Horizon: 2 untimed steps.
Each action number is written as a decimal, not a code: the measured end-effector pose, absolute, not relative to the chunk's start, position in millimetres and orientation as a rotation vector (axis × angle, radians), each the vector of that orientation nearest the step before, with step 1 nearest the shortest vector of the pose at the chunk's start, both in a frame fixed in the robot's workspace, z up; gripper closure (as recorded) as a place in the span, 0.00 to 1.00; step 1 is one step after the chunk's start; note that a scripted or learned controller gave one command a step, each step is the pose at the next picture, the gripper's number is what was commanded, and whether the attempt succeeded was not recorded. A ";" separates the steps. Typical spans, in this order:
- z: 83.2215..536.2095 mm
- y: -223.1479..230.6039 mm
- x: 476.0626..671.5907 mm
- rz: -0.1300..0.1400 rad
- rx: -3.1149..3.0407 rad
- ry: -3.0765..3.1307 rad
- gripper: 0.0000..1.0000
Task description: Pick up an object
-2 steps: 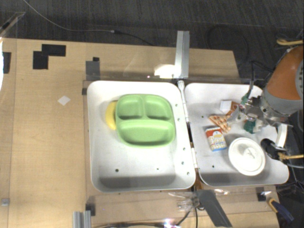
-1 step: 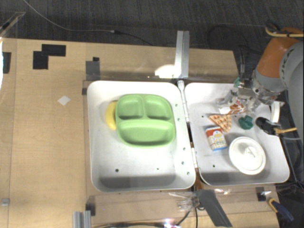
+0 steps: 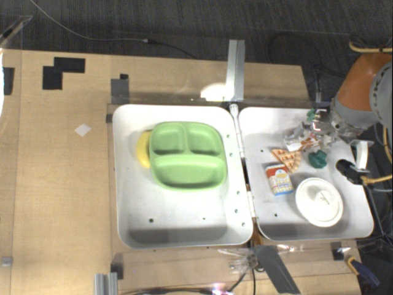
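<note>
Camera view: gripper [image 3: 314, 129] sat low over the far part of the right bin [image 3: 264, 223], just above an orange waffle-patterned piece [image 3: 287, 157]; finger state could not be told. Teal object [image 3: 317, 159] lay just right of it, small carton [image 3: 280, 179] and white round lid [image 3: 319, 201] nearer. Left bin [image 3: 132, 183] held a green divided tray [image 3: 186, 154] over a yellow item [image 3: 143, 149], with open floor along its near edge.

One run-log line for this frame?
hand: over right bin, near teal object | left bin: green tray | grasp: unconfirmed
</note>
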<state>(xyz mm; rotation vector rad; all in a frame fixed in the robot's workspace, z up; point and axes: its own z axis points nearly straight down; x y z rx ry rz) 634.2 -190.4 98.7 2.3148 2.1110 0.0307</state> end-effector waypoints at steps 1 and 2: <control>111.4 -188.6 635.5 0.032 2.310 2.118 1.00; 111.6 -188.4 636.4 0.035 2.306 2.116 0.00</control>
